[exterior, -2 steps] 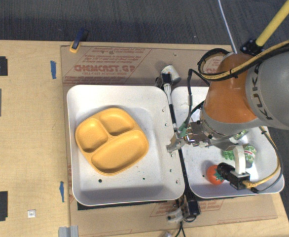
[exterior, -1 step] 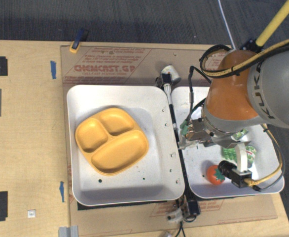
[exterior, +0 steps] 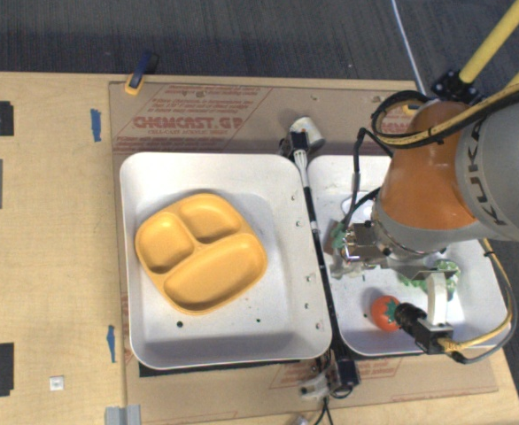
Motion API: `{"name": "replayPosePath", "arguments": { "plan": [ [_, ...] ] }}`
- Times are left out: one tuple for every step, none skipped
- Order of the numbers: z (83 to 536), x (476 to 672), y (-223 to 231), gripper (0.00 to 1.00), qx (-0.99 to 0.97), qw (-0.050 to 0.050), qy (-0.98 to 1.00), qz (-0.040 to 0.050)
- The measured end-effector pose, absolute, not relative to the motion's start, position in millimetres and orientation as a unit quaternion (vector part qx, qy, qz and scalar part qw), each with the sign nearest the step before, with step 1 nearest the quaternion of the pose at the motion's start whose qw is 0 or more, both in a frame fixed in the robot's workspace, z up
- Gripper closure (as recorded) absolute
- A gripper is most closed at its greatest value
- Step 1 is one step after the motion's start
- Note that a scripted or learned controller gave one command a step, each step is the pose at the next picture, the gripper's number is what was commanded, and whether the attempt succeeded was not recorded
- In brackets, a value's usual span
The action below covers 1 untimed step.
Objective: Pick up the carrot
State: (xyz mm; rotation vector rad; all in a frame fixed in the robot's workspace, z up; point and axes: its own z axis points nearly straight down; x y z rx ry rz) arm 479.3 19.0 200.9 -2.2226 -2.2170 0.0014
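Observation:
A small orange-red piece with a bit of green on it, which I take for the carrot (exterior: 383, 312), lies near the front of the right bin (exterior: 357, 189). Green leafy bits (exterior: 422, 278) show just behind it, partly under the arm. My gripper (exterior: 376, 251) hangs low over the middle of the right bin, just behind and slightly left of the carrot. The grey wrist and its orange band (exterior: 423, 189) cover most of the gripper from above. Nothing is visibly held.
The left bin (exterior: 144, 326) holds a yellow divided plate (exterior: 202, 251). A black fitting with a yellow cable (exterior: 423, 326) sits right of the carrot. The wall between the bins (exterior: 317, 255) runs close to the gripper's left.

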Motion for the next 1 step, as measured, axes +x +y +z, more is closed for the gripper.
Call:
{"name": "replayPosePath", "arguments": {
  "plan": [
    [184.3, 478.9, -47.1, 1.0, -0.768, 0.001, -0.641, 0.0008]
  ]
}}
